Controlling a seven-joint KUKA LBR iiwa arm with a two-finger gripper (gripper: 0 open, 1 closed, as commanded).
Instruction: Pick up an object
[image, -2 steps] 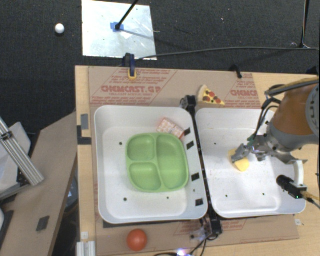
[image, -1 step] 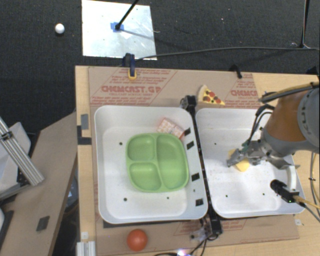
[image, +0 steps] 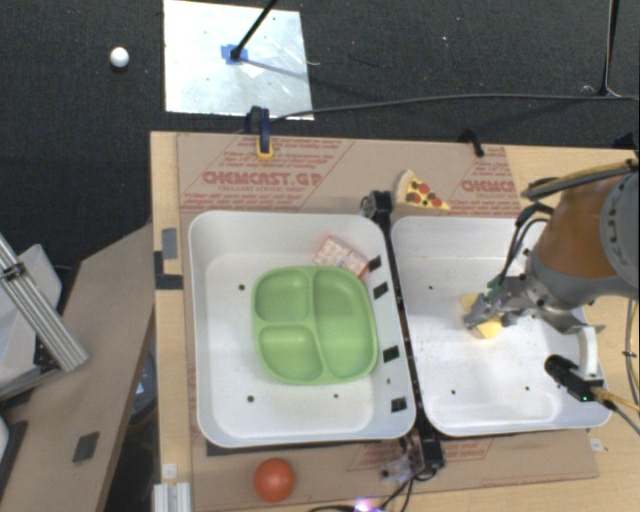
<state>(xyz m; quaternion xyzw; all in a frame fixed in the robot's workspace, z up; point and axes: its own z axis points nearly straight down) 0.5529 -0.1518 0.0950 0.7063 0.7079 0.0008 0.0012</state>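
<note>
**Gripper down at the yellow piece in the right bin**

The small yellow rounded object (image: 486, 327) lies on the floor of the right white bin (image: 450, 400), directly at the gripper (image: 490, 313), partly covered by it. The step looks like the grasp itself; next comes a firm close and a straight lift. Whether the grasping parts are apart or together cannot be told. Well to the left, a green divided plastic plate (image: 313, 325) rests in the left white bin (image: 225, 400).
</note>
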